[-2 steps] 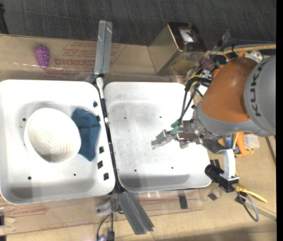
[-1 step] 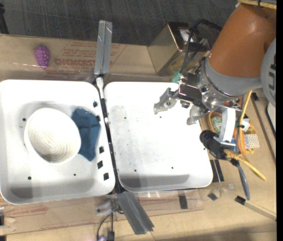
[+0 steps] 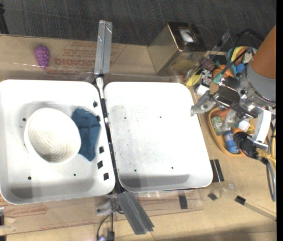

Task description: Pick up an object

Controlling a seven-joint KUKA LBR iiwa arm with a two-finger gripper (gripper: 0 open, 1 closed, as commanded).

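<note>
In the left bin [image 3: 10, 185] lies a round white woven object [image 3: 52, 134], and a crumpled blue cloth [image 3: 87, 132] rests against its right side. The right bin [image 3: 151, 179] sits beside it across a dark divider. My gripper [image 3: 206, 103] hangs at the right bin's right rim, well away from both objects, with the grey arm and orange band behind it at the far right. Nothing shows between its fingers.
A purple object [image 3: 42, 55] lies on the cardboard behind the left bin. A brown box [image 3: 179, 46] stands behind the right bin. A basket of colourful items [image 3: 229, 129] and cables sits right of the right bin, under the arm.
</note>
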